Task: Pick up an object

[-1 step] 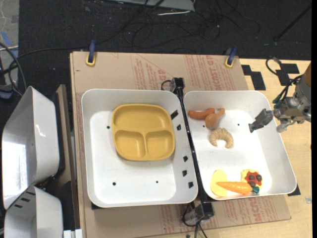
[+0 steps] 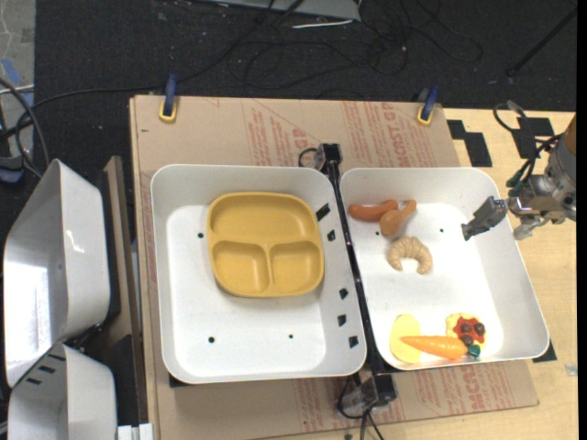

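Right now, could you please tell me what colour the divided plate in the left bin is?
The divided plate is plain mustard yellow, seen clearly in the camera view.

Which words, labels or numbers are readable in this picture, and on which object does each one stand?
Red printed lettering on the brown board under the bins: appears mirrored or upside down and too blurred to read with certainty.
Yellow divided plate, white bins, toy foods: no text visible.
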Robot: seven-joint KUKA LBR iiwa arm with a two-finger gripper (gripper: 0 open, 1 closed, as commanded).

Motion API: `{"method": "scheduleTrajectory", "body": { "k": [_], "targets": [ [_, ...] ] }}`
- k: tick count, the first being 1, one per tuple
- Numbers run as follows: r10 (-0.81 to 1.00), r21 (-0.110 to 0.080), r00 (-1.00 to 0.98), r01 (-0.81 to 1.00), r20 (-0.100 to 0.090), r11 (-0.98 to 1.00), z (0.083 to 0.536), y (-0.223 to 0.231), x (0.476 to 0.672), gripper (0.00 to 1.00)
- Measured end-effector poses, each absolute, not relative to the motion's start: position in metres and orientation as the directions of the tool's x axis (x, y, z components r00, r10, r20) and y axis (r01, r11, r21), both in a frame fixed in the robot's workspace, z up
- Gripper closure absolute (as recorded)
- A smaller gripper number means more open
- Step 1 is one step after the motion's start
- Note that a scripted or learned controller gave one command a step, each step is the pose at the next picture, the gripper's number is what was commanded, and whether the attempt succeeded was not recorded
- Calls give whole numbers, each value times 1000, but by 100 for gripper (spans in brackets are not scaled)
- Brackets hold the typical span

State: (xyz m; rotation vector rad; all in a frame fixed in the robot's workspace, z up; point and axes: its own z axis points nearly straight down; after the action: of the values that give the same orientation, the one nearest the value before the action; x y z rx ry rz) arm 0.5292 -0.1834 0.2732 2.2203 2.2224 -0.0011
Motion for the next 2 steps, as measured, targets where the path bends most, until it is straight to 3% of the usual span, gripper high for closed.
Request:
{"method": "scheduleTrajectory", "body": {
  "k": [1, 2],
  "targets": [
    [1000, -6, 0, 1000, 2, 0, 214, -177, 535, 0],
    [1000, -7, 3, 1000, 2, -3, 154, -180, 526, 0]
  ]
}}
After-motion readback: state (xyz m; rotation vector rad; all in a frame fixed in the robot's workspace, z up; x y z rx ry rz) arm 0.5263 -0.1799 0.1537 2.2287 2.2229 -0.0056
